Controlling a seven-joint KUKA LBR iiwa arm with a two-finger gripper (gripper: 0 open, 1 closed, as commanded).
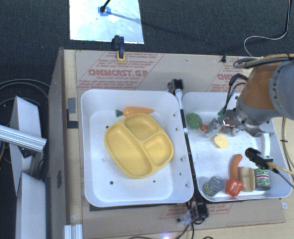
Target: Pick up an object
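Observation:
My gripper (216, 128) hangs low over the upper part of the right bin (207, 163), reaching in from the right. A small orange-red piece (204, 128) lies just left of its tip, and a green broccoli (193, 120) sits a little farther left. A pale yellow piece (220, 142) rests just below the gripper. Along the bin's lower edge lie an orange-red sausage (235, 165), a brown bread slice (246, 178), a green-labelled can (262, 179), a red pepper (233, 186) and a grey can (213, 185).
The left bin (94, 183) holds a yellow divided plate (138, 146) with an orange carrot (136, 111) above it. A black divider (186, 138) runs between the bins. The grey arm with its orange band (259, 91) enters from the right.

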